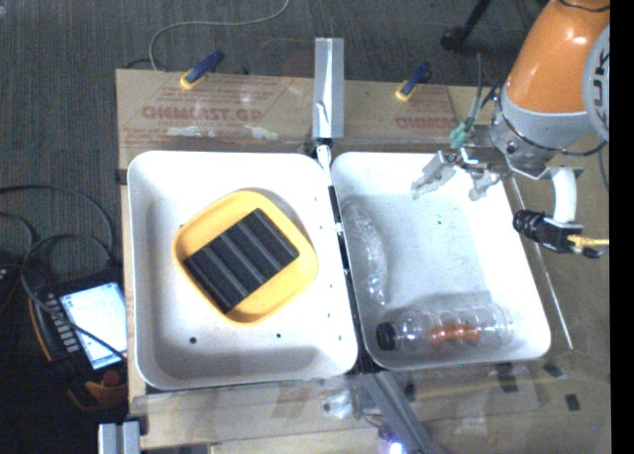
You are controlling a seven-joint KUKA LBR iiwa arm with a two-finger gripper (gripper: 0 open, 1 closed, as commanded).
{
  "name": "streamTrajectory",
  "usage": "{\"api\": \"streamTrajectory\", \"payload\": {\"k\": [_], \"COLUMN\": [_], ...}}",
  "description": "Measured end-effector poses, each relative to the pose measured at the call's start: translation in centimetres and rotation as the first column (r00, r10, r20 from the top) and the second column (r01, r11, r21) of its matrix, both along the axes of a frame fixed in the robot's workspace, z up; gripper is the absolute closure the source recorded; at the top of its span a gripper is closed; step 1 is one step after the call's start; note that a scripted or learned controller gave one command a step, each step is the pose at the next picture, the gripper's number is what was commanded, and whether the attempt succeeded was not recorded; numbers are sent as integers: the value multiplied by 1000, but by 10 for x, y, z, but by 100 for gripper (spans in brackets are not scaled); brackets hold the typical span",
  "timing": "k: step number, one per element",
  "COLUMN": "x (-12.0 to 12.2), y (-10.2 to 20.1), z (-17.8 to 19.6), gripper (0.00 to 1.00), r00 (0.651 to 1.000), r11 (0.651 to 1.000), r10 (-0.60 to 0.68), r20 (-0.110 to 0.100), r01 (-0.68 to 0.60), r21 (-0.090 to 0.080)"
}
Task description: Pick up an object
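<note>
faintly, red "chemcast" lettering on board (pixel 213 113) behind bins.

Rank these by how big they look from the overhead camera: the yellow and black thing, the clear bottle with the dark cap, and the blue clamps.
1. yellow and black object, biggest by far.
2. clear bottle with the dark cap.
3. left blue clamp and right blue clamp, smallest; the two look alike.

In the left bin you have a yellow, rounded-square object (pixel 247 255) with a black ribbed top, lying flat and turned at a slant. In the right bin a clear plastic bottle (pixel 443 327) lies on its side along the near wall, dark cap pointing left, and a second clear bottle (pixel 363 247) lies against the left wall.
</note>
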State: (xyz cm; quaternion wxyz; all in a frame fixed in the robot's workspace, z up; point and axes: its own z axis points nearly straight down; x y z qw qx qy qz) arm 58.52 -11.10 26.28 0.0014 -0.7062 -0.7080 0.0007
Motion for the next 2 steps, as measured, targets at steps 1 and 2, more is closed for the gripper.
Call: {"api": "streamTrajectory", "payload": {"k": [1,2], "x": [-62,-102], "y": [47,-10], "z": [-78,-104], "gripper": [0,0], "r00": [1000,999], "r11": [1000,999], "r10": [-17,40], "r20": [-1,0], "r01": [17,-40], "r21": [1,0]}}
